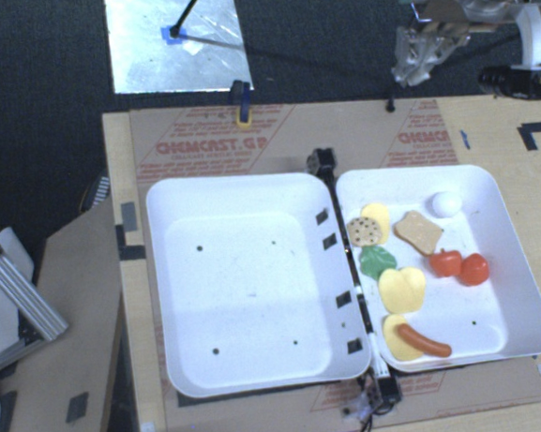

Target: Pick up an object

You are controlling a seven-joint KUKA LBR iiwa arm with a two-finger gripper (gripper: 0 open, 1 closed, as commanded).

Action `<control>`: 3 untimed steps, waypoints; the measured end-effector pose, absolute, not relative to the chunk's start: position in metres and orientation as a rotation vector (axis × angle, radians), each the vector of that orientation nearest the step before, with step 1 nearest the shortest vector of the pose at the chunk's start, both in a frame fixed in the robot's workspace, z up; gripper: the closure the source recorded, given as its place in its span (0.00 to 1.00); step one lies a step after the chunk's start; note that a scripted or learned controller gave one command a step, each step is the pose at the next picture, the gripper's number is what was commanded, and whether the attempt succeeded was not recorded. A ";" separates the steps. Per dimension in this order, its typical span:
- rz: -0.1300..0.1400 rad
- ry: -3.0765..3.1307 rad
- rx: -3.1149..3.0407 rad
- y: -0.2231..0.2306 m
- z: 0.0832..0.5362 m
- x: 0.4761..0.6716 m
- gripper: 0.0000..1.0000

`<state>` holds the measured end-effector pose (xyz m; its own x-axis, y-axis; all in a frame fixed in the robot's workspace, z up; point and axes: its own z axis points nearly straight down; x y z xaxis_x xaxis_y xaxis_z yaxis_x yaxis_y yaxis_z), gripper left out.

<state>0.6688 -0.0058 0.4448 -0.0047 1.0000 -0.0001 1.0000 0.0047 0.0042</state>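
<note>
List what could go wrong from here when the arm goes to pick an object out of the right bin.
1. The toy foods are crowded: the green piece, yellow piece and cookie nearly touch, so the fingers may catch or shove a neighbour.
2. The sausage lies beside the bin's front wall, leaving little room there.
3. The gripper hangs beyond the bench's far edge, so any aiming error must be corrected over a long descent.

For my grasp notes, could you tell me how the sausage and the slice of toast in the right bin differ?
The sausage is a long, rounded orange-red piece near the bin's front; the toast is a flat tan slice farther back. The sausage overlaps a yellow piece, while the toast lies apart on the floor. Both lie in the right bin.
</note>
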 end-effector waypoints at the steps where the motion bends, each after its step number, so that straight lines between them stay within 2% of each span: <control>1: 0.003 2.225 2.215 0.019 0.456 0.669 1.00; 2: -0.013 2.236 2.220 0.067 0.292 0.667 1.00; 3: 0.029 2.229 2.200 0.144 0.456 0.669 1.00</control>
